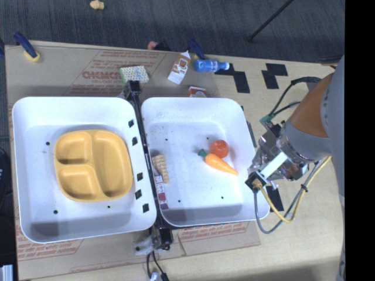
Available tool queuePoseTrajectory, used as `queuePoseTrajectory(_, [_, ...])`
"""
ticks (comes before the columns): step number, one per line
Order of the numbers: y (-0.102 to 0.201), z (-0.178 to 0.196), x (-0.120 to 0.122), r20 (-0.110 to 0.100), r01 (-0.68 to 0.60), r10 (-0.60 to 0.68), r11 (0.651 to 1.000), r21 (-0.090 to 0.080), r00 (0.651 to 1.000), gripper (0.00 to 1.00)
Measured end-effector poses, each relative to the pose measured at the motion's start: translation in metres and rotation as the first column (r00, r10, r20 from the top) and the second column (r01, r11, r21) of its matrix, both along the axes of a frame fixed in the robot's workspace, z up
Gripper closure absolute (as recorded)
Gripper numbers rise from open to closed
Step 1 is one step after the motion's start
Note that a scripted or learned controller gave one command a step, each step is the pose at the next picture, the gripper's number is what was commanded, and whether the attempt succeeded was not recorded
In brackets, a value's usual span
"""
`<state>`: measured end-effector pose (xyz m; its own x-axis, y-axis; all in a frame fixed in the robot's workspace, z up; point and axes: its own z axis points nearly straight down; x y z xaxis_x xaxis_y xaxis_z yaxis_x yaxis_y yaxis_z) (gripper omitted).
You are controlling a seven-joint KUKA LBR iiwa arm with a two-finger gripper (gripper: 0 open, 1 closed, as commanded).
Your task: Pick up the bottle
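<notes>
A small blue bottle lies on its side on the bench, behind the far rim of the right bin and outside it. My gripper hangs over the right rim of that bin, well to the front and right of the bottle and apart from it. Nothing shows in the gripper. Nearest to it inside the bin are an orange carrot and a red tomato.
A tan ridged piece lies by the right bin's left wall. The left bin holds a yellow divided plate. Behind the bins lie a small carton, a green patterned block and a red-and-white packet.
</notes>
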<state>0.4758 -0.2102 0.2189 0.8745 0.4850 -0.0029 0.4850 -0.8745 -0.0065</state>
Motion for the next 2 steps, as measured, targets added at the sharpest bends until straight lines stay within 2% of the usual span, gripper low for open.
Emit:
queuePoseTrajectory(1, [-0.0004,0.0003,0.0002,0.001,0.219,-0.219,0.976,-0.002,0.976,1.00])
queuePoseTrajectory(2, [-0.0006,0.0072,0.0005,0.002,0.293,-0.293,0.956,-0.003,0.956,1.00])
